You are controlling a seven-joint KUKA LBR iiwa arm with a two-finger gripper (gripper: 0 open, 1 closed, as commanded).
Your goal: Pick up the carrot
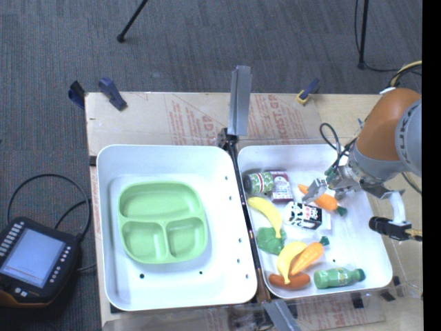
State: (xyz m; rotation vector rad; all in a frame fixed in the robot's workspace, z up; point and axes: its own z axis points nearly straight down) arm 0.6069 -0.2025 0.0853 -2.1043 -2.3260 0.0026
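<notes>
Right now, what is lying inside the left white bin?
Inside the left white bin lies a green divided plate with three compartments. Nothing rests on the plate. What is beneath the plate is covered by it.

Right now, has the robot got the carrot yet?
Not quite, as far as I can tell. Done: the arm has reached into the right bin, and its gripper is down right at one carrot, near the milk carton. In hand: closing on it; whether it is gripped is unclear. Left: lifting it out, since the carrot looks to be lying in the bin. Another carrot lies lower down.
</notes>
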